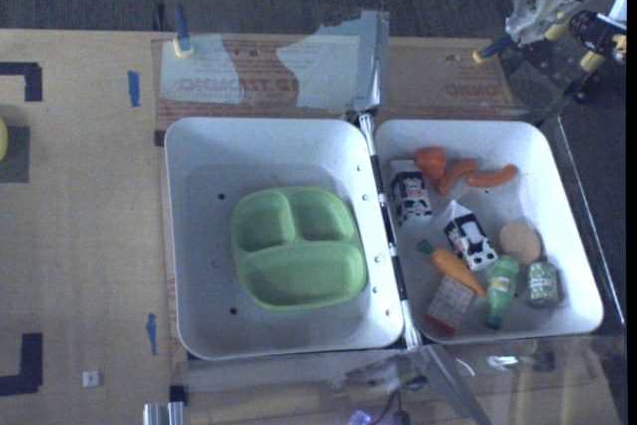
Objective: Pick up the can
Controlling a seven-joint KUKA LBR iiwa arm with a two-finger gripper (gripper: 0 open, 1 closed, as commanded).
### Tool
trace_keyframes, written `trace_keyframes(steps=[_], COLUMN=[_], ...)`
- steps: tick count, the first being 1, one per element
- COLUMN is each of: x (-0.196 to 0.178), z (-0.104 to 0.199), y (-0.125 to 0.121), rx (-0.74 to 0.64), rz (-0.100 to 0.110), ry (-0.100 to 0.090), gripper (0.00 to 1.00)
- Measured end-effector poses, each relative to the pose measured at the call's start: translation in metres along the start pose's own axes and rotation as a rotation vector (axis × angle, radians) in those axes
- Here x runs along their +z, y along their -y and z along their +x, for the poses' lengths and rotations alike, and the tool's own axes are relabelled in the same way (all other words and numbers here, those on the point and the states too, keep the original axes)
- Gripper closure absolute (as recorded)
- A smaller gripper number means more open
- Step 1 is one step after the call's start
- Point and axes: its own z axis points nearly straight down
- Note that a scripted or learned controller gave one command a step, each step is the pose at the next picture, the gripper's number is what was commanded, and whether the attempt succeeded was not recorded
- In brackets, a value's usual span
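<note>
The can (542,283) is small, with a green label and a pale lid, standing near the front right corner of the right bin (572,204). A green bottle (501,290) lies just to its left and a tan round piece (520,241) sits just behind it. My gripper (532,10) hangs at the top right of the camera view, beyond the right bin's far right corner and well away from the can. Nothing shows between its fingers.
The right bin also holds a carrot (456,271), a red box (451,305), two cow-patterned cartons (410,196) (470,241), a sausage (489,177) and red-orange pieces (431,159). A green divided plate (297,246) lies in the left bin (199,164).
</note>
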Motion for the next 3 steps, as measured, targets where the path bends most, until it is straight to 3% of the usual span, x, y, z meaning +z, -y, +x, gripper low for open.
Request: trace_keyframes(steps=[1, 2, 3], x=[0.119, 0.155, 0.001], z=[0.049, 0.094, 0.152], y=[0.011, 0.021, 0.032], rx=[-0.004, -0.008, -0.177], rz=[0.004, 0.005, 0.001], ry=[-0.001, -0.001, -0.001], gripper=[1.0, 1.0, 1.0])
